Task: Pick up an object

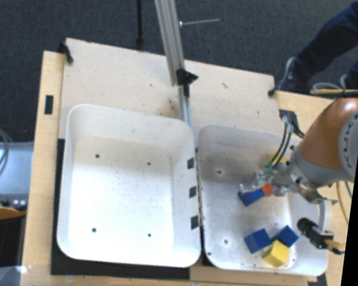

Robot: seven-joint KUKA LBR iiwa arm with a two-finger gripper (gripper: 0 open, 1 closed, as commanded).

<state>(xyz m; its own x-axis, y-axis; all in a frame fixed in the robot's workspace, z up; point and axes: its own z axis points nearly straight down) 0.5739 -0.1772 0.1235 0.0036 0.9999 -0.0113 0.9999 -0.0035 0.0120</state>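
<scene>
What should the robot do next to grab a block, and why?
Probably lower a little and close on the blue block. The gripper sits right over that block in the right bin, while the other blue blocks and the yellow block lie farther toward the bin's near edge.

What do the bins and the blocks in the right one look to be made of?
Bins: thin moulded plastic, probably; white, matte, rounded corners, speckled with scuffs. Blue blocks and the yellow block: flat saturated colour, crisp edges, no gloss, so painted wood or foam; the view can't settle which. A blue piece near the gripper looks the same. Bench: pale board, likely plywood or MDF.
</scene>
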